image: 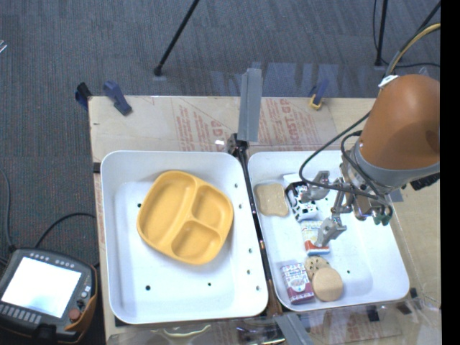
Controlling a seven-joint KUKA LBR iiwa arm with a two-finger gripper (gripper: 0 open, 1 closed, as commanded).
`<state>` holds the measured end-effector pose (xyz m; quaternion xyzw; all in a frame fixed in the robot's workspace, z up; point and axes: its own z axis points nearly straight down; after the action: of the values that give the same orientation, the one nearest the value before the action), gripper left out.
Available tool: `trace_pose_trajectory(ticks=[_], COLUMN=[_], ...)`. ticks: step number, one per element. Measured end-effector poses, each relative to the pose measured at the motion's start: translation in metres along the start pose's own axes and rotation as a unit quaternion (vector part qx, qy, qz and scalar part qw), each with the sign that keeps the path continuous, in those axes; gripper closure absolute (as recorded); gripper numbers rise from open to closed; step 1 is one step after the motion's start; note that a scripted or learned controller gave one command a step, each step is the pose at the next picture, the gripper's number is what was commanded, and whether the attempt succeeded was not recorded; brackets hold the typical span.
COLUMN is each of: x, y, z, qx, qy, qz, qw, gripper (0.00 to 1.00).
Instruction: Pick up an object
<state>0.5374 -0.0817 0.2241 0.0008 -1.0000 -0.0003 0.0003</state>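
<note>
I see the gripper (pixel 327 234) hanging low over the right bin (pixel 388 275), its fingers pointing down and to the left, but I cannot tell from here whether the jaws are parted or closed, and nothing I can make out sits between them. Directly under the tips lies a small red, white and blue packet (pixel 315 241). Just above it is a black-and-white spotted item (pixel 305 208), partly tangled in my view with the gripper's dark cables. To the left of that, near the bin's left wall, lies a tan rectangular biscuit-like piece (pixel 272 199). Toward the front of the bin I see a pink carton (pixel 296 281), and beside it a round tan bread roll (pixel 328 284) touching a small speckled cookie (pixel 315 264). The arm (pixel 399 131) comes in from the right. In the left bin (pixel 122 279) a yellow divided plate (pixel 186 216) lies flat, well apart from everything else
</note>
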Motion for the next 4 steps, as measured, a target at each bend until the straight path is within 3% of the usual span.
trace_pose_trajectory(ticks=[1,2,3,4], x=[-0.018,-0.076,-0.072,-0.092], y=[-0.057,-0.091,-0.111,-0.097], z=[0.008,-0.032,-0.117,-0.092], qx=[0.0,0.001,0.001,-0.001], qy=[0.0,-0.004,-0.005,-0.001], qz=[-0.033,-0.031,-0.127,-0.169], qw=[0.9994,0.9995,0.9919,0.9856], gripper=[0.0,0.0,0.0,0.0])
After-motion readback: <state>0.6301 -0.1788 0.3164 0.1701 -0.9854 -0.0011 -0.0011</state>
